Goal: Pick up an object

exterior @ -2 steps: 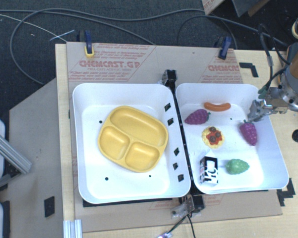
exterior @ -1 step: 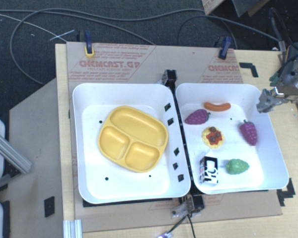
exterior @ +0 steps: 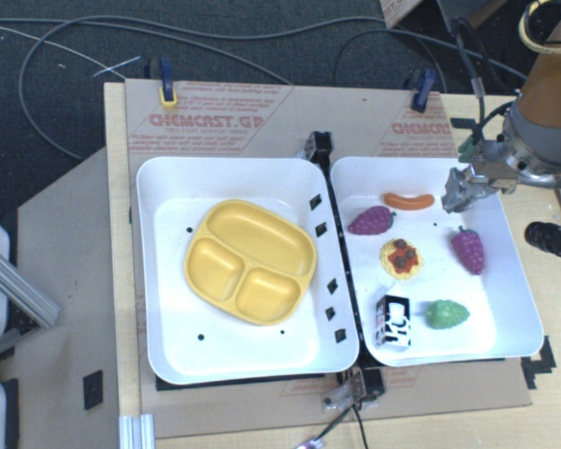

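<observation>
Gripper (exterior: pixel 456 200), finger state impossible to tell, hangs near sausage (exterior: pixel 409 200); descend squarely over 1 item, well apart from grapes (exterior: pixel 467 250)

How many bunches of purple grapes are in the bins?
2. One bunch of grapes lies at the right bin's upper left, below the sausage; the other bunch lies further right, above the green broccoli.

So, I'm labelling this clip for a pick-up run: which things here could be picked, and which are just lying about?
Job:
pincer
sausage
two grape bunches
small pizza
green vegetable
black-and-white carton

Lying about:
yellow divided plate
blue clamps
cables
</observation>
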`<state>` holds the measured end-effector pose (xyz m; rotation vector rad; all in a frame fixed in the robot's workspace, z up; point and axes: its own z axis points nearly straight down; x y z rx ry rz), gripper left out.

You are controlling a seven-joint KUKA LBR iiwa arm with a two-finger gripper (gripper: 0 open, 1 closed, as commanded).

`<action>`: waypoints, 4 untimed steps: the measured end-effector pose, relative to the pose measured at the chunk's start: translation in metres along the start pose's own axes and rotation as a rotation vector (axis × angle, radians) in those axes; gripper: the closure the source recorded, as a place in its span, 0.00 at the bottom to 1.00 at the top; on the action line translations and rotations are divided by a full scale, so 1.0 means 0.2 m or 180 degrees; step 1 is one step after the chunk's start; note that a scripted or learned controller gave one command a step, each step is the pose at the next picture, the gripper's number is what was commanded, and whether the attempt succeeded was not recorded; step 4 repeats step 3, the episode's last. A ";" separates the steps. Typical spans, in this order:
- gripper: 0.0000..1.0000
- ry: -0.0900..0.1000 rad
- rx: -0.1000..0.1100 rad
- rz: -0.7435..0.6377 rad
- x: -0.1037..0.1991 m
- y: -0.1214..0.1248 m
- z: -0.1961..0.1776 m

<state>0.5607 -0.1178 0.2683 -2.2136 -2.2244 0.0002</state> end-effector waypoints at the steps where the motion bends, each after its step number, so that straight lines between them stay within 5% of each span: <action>1: 1.00 0.0000 -0.0002 -0.0001 0.26 0.02 0.03; 3: 1.00 -0.0002 0.0002 -0.0001 0.79 0.17 0.16; 4: 1.00 -0.0002 0.0002 -0.0001 0.79 0.17 0.16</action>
